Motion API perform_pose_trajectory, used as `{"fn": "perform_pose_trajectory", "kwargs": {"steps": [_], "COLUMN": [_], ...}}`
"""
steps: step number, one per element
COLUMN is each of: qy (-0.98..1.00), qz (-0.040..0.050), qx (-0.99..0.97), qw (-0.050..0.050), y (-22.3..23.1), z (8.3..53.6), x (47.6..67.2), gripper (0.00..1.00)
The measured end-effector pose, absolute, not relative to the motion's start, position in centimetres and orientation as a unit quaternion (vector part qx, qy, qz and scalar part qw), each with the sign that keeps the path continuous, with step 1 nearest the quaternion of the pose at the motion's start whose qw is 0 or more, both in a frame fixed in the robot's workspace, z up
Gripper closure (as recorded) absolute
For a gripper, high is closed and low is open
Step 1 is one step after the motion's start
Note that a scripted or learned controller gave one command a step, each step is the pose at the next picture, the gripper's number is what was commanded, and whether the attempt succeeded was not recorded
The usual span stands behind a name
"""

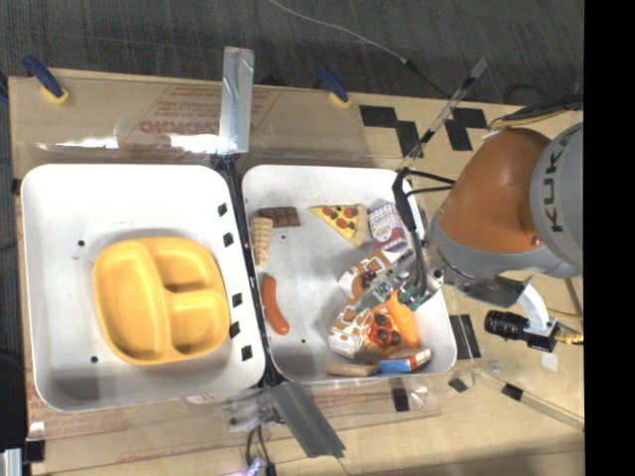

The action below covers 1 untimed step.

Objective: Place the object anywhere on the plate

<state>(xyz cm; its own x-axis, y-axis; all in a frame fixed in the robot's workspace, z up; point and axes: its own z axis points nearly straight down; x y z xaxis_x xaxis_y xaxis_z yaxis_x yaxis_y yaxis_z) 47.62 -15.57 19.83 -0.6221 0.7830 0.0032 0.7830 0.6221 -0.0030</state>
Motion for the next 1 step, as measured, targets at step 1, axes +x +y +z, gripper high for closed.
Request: {"fn": "perform_pose_trajectory", "kwargs": {"steps": [1], "qy": [-0.909], "qz": [0.0005], "qx": [-0.417], "qw": [-0.001], "y": [-20.04], "z": [20.28], "x": [47.69], "gripper": [1.0]}}
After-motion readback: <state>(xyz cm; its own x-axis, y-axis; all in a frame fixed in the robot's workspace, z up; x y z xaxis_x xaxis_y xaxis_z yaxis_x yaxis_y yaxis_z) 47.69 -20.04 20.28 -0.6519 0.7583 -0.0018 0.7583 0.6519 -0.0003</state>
